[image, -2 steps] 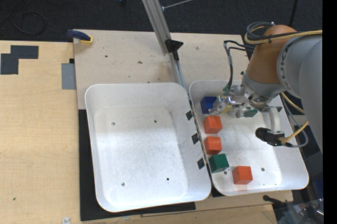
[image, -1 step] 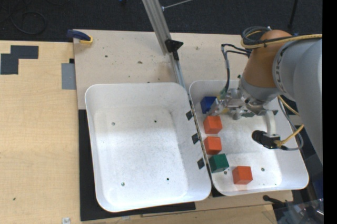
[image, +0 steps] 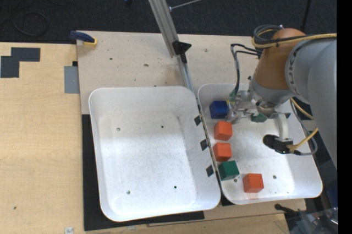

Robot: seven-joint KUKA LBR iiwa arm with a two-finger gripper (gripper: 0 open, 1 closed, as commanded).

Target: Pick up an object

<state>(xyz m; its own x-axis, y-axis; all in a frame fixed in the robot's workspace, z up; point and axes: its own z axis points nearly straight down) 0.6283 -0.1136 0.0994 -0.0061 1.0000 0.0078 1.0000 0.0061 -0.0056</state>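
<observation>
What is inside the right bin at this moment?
The right bin holds a blue cube, three orange cubes and a green cube. The tool reaches in beside the blue cube; the arm covers the bin's upper right part.

Both bins are white, the left speckled with dark dots. In the right bin sit a blue cube, three orange cubes and a green cube. The arm is grey with an orange band; the counter is pale wood.
</observation>
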